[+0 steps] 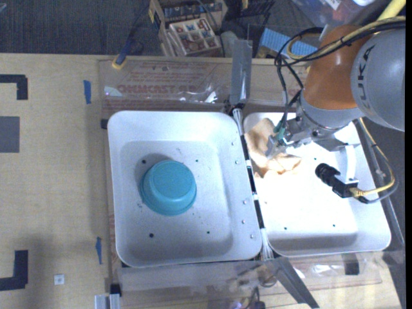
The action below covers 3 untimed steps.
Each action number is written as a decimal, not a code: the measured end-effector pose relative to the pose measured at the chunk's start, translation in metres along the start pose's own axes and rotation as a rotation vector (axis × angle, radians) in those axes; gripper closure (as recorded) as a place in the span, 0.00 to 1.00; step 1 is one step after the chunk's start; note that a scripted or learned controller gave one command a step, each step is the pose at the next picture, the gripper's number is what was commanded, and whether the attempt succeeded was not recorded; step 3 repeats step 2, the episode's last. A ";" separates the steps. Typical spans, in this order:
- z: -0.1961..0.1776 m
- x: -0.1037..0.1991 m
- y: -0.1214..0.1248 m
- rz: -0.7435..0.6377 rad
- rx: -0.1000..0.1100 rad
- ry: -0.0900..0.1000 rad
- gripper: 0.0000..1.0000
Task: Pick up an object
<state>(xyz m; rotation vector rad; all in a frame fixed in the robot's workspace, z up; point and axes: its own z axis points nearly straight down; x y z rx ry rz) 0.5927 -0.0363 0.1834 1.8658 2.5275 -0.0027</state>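
Observation:
A pale tan, crumpled soft object (269, 161) lies in the right bin (322, 230), against its left wall near the back. My gripper (280, 141) is low over this object's upper right part, touching or nearly touching it, and hides some of it. A blue bowl (168, 186) sits upside down in the left bin (187, 237), left of its middle and far from the gripper.
The arm's grey and orange body (341, 76) hangs over the right bin's back right corner. A ridge (251, 185) where the two bin walls meet runs just left of the tan object. Boxes and clutter (190, 24) stand behind the bench.

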 end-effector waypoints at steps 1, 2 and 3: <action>-0.010 0.035 -0.019 0.123 0.005 0.002 1.00; -0.053 0.070 -0.006 0.082 0.001 0.000 1.00; -0.053 0.070 -0.006 0.082 0.001 0.000 1.00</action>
